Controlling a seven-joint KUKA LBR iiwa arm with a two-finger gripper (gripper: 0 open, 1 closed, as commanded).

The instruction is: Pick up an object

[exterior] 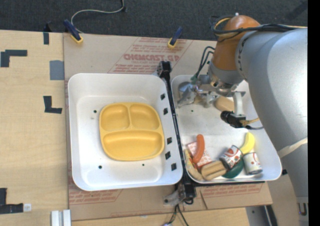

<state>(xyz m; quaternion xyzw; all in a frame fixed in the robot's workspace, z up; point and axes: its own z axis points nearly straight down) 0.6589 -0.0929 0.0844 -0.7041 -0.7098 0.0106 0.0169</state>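
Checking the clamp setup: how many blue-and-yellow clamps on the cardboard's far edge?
2: one clamp at the far left corner of the cardboard, another clamp near the far middle. Others may sit behind the arm.

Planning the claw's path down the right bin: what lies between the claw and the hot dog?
In the camera view, bare white bin floor separates the claw from the hot dog; nothing sits on that stretch.

In the right bin's (210, 120) near end we note a huddle of small objects: an orange-red hot dog (199, 148) lying lengthwise, a tan bread roll (212, 169) touching it below, a red-and-white can (231, 156) tilted, a yellow banana (247, 142) against the right wall.
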